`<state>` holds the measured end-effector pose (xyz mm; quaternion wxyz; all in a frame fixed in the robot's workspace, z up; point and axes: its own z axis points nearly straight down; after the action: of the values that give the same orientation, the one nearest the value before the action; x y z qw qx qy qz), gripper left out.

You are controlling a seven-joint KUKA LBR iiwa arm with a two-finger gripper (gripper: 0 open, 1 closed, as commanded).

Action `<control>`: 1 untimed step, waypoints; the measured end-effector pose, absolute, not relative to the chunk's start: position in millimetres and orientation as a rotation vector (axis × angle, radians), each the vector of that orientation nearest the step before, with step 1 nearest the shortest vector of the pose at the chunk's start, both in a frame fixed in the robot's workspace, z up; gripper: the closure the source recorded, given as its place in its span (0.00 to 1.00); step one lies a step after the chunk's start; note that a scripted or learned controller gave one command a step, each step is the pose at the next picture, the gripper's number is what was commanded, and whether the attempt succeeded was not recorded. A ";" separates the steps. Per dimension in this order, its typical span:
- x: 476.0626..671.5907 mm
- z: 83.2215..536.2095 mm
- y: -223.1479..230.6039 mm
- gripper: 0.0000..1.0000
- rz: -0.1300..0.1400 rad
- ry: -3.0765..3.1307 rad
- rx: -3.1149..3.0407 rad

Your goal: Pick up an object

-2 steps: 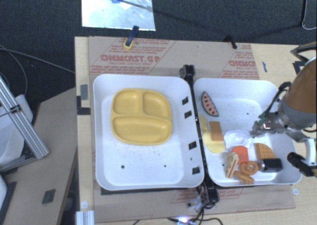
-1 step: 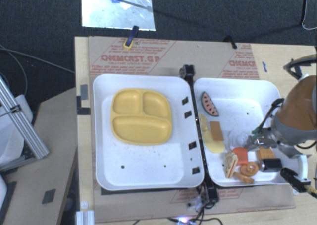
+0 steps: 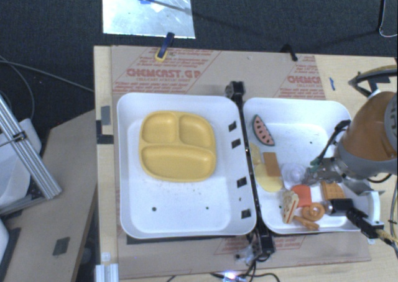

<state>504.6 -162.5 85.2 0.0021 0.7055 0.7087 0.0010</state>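
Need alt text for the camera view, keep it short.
A grey and orange arm reaches from the right over the right bin, its tool low among small toy foods near a watermelon slice. The left bin holds a yellow divided plate.

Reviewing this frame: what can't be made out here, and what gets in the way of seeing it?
- Gripper in the camera view: too small and dark to tell its state.
- Toy food pile in the right bin: pieces overlap and the arm covers its right side.
- Arm: cut off by the frame's right edge.
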 end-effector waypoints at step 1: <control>504.5 85.4 -163.3 0.00 0.003 2.220 2.217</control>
<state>504.5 -163.3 85.4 0.0023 0.7066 0.7076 0.0011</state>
